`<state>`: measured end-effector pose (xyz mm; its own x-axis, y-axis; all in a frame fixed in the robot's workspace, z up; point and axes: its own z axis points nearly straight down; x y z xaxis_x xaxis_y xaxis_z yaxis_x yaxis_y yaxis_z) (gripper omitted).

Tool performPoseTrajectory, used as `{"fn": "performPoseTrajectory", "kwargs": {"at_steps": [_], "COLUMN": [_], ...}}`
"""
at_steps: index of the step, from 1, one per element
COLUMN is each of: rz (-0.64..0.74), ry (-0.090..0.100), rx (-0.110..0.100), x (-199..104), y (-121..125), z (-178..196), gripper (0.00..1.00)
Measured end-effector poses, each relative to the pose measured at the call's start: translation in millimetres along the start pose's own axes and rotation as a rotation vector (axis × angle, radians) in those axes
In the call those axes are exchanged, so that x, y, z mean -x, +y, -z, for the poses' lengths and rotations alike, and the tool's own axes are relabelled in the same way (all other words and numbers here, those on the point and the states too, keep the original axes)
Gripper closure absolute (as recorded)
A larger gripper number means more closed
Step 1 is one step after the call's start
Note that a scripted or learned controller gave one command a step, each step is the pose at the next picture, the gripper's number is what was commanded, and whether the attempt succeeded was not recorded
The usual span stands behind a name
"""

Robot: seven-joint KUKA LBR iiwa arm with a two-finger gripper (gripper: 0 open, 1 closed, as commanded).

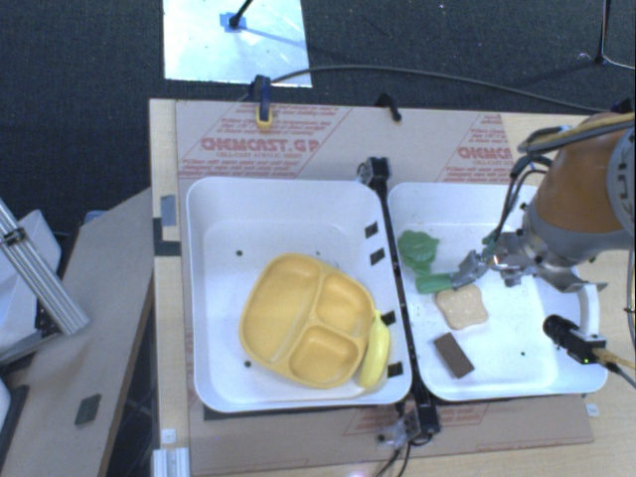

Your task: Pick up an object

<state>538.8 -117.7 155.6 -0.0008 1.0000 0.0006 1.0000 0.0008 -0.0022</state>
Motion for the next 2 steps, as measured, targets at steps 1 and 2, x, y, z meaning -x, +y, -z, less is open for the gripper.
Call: {"fn": "performPoseTrajectory", "kwargs": {"at_steps": [1, 2], "rz": [0.0, 0.001], "ry": [0.001, 0.0], "rx": [-0.001, 0.002], "x": [1, 1], "y": [-7, -6], "z": [-44, -72], "gripper": [0.0, 0.0]}}
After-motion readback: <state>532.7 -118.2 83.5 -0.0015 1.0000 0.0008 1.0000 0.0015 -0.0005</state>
